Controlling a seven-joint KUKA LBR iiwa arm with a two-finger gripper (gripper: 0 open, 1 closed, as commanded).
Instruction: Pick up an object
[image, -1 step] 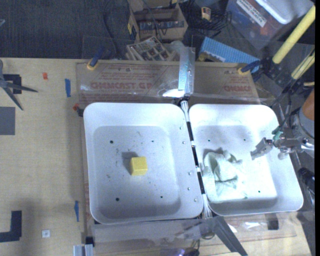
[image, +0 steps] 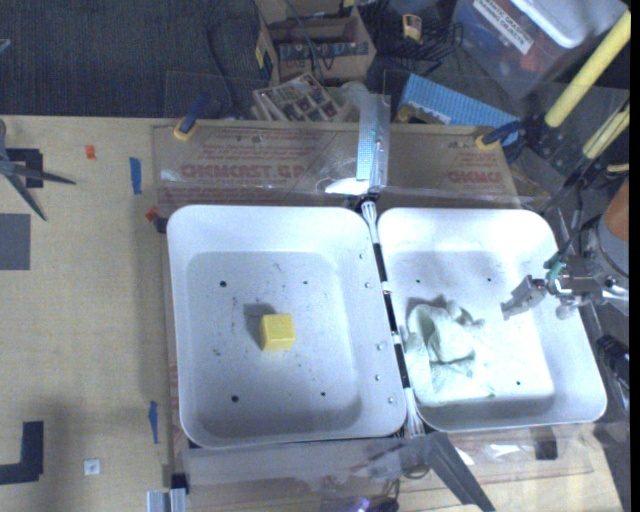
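- Two white bins sat side by side: left bin (image: 200, 240), right bin (image: 470, 235).
- A crumpled pale cloth (image: 448, 345) lay in the right bin.
- A yellow block (image: 278, 332) rested mid-left bin.
- The gripper (image: 530, 297) hung over the right bin's right side, holding nothing; its spread was unclear.

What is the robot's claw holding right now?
Nothing. The claw hangs over the right bin, beside the crumpled white cloth, with nothing between its fingers. The yellow block lies in the left bin.

Block (image: 278, 332) in left bin (image: 200, 240), cloth (image: 448, 345) in right bin (image: 420, 235)
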